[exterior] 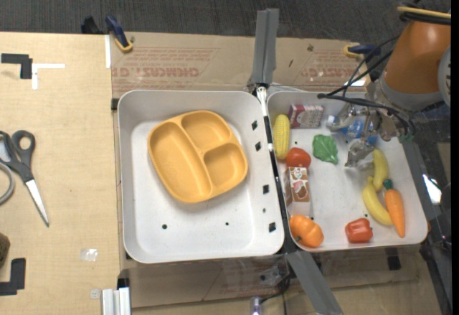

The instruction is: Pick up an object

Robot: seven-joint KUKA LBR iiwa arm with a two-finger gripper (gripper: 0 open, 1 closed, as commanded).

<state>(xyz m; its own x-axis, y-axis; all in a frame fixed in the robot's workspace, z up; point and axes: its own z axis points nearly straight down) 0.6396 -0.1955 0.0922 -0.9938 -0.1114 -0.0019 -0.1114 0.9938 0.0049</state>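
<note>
The right white bin (336,195) holds several toy foods. A corn cob (282,135), a tomato (297,158) and a red-brown packet (299,184) lie along its left wall. A green leafy piece (325,148) lies mid-bin, with a pink box (308,116) at the back. Two bananas (379,168) (376,206), a carrot (395,212), a red pepper (358,230) and an orange fruit (307,232) lie at the right and front. My gripper (361,152) hangs low over the bin's back right, just left of the upper banana and right of the green piece. A blue item (343,124) lies partly under it.
The left white bin (193,231) holds a yellow divided plate (198,156). A raised rim with black clips (267,163) separates the bins. Scissors (25,170) lie on the wooden bench at far left. Cardboard (179,62) lies behind the bins.
</note>
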